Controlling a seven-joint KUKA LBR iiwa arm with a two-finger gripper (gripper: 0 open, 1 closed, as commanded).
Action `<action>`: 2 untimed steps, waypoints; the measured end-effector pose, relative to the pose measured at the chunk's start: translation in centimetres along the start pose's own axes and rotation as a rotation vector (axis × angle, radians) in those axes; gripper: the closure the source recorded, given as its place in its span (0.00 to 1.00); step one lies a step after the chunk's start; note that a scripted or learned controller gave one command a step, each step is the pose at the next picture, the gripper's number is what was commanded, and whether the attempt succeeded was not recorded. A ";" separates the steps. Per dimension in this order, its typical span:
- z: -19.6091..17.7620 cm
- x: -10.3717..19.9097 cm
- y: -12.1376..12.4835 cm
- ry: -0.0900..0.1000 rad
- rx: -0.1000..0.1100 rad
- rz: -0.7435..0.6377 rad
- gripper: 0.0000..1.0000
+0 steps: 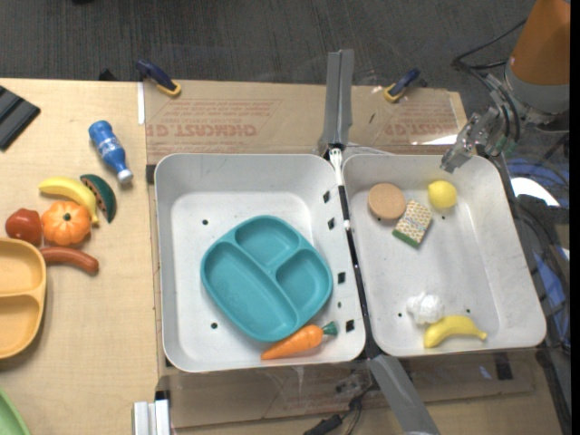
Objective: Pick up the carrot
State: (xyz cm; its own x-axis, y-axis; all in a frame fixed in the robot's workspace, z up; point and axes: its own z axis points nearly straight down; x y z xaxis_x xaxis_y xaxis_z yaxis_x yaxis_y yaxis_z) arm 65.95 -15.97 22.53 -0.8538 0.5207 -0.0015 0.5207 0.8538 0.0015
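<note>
Reaching for the carrot across the bins

We see the carrot [295, 342] lying at the near edge of the left bin [178, 243], touching the teal plate [265, 277]; our end effector [473, 140] hovers over the right bin's [517, 270] far right corner, holding nothing, though we cannot tell how wide it stands. We should cross left, come down straight, and close across the carrot's thick middle, clear of the plate's rim.
</note>
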 end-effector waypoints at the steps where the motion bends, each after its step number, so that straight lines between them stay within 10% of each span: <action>1: 2.7 -0.8 -3.0 0.000 0.000 -0.183 1.00; 2: 2.6 4.8 3.9 0.000 0.000 0.166 1.00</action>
State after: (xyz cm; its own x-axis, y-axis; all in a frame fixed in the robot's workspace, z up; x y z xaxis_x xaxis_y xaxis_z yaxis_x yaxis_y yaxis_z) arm 63.87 -10.14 19.91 -0.7563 0.6543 -0.0010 0.6542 0.7563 0.0012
